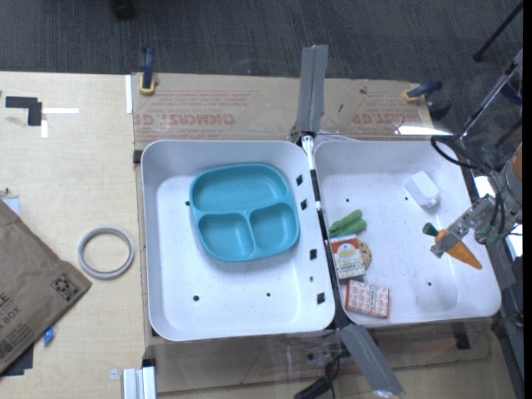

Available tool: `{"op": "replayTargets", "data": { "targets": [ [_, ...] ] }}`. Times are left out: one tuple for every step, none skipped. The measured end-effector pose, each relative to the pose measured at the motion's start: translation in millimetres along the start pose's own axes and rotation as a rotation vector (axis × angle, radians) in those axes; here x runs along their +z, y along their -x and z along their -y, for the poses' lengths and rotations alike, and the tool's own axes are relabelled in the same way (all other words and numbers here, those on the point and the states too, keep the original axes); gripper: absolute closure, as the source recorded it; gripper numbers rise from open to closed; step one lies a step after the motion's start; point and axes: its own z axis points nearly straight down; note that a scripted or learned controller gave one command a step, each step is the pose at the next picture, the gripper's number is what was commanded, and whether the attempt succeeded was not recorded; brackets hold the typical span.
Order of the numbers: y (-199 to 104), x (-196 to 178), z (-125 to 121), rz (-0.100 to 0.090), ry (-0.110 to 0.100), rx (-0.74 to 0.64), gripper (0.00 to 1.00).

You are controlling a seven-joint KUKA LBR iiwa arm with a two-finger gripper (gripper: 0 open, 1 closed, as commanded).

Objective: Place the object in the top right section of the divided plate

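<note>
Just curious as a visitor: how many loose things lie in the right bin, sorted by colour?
Green: 1, the green toy
White: 1, the white block
Orange: 1, the toy carrot
Printed packets: 2, the round-cornered packet and the red packet
Total: 5

The end effector (455,233) hides part of the carrot (460,250); cardboard box (29,285) is cropped

Two bins are set side by side on the bench (66,165). The divided plate (244,211) lies in the left bin (166,306). In the right bin (391,160), a carrot (459,248) lies at the right side, beside the hand (462,229).
</note>
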Motion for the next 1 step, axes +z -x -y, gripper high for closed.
{"op": "replayTargets", "data": {
  "targets": [
    [12.4,-52.2,-51.7,0.002,0.001,-0.381,1.00]
  ]
}}
